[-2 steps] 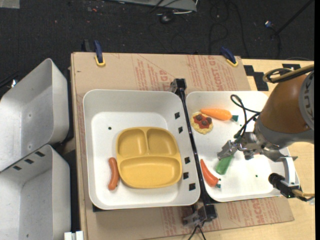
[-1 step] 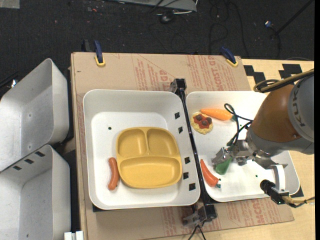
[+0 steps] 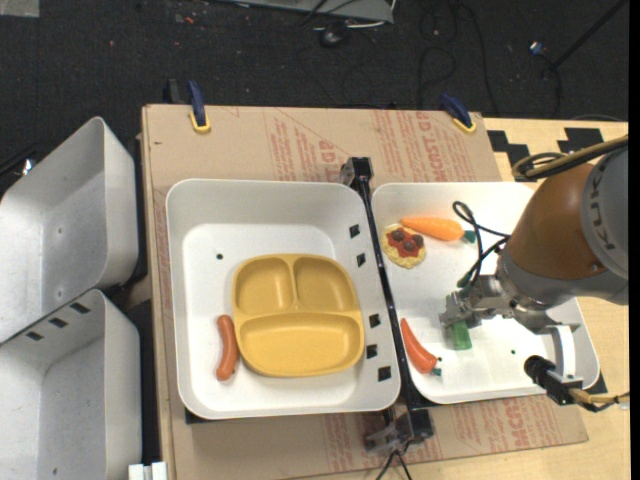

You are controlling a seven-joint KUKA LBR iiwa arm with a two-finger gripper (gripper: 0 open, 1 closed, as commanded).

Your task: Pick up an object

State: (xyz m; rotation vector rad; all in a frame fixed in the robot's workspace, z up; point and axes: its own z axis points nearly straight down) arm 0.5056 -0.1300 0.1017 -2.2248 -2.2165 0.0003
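Observation:
My gripper is down in the right bin, near its middle. A small green object lies right at its tip, partly hidden by it. An orange carrot and a small round pizza toy lie at the back of this bin. A red-orange pepper rests by the bin's left wall, just left of my gripper.
The left bin holds a yellow divided plate and a reddish sausage to the plate's left. Black cable loops from the arm over the right bin. Two white trays stand off the bench's left side.

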